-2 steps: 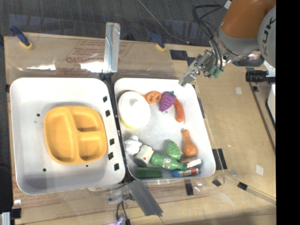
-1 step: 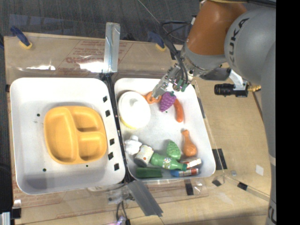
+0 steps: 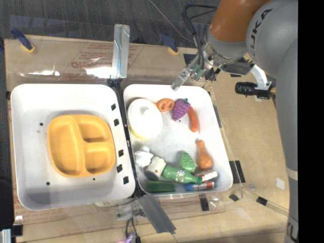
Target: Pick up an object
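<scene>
Camera view: gripper (image 3: 181, 81) hangs over the far rim of the right bin (image 3: 218, 135); from this slant I cannot tell its state. My candidate is the purple grape bunch (image 3: 180, 109), lying in the far part of that bin, just beside the orange slice (image 3: 164, 105) and the carrot (image 3: 193, 119), right of the white bowl (image 3: 144, 118). I judge it light, hollow plastic, stiff, bumpy, somewhat slick. Best hold: across its widest middle, clear of the carrot. The yellow tray (image 3: 81, 145) sits in the left bin.
</scene>
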